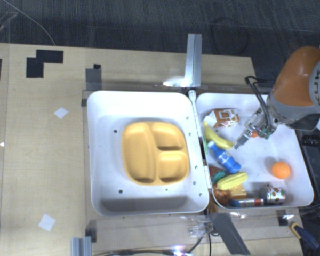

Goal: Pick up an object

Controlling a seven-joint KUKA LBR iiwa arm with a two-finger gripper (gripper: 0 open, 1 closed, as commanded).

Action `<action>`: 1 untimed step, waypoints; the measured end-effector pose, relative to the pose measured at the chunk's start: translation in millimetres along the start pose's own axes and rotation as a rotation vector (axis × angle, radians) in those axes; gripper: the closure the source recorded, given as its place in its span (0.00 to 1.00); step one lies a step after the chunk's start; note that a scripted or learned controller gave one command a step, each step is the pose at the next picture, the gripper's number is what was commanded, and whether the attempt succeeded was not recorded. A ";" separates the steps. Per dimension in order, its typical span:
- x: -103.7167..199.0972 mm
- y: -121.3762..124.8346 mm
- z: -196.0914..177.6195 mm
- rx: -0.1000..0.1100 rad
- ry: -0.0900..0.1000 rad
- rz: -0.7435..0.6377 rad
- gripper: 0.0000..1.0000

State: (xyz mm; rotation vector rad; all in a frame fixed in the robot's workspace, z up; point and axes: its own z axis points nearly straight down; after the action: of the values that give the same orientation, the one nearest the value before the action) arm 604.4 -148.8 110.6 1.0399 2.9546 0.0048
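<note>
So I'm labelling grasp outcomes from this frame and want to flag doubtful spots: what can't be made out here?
- Hand: too small and blurred in the camera view to tell its state.
- Brown printed packet: print too small to read.
- Red item by the divider: mostly hidden under the yellow corn-shaped toy and blue plastic bottle.
- Grey arm: cut off by the right edge.

Robotics lab, not a home. Light wood bench [37, 159] with black marker patches [44, 62], two white bins [104, 196] clamped by a metal bracket [193, 60], loose cables [200, 241] at front edge, dark carpet floor [122, 9] behind. Grey-and-orange industrial arm [298, 87] reaches in over assorted toy-like test objects.
</note>
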 end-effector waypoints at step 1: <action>-20.7 -11.5 22.1 0.000 -0.003 -0.253 0.00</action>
State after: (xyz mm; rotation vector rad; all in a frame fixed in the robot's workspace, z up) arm 613.5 -170.7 88.6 0.6583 3.0591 0.0012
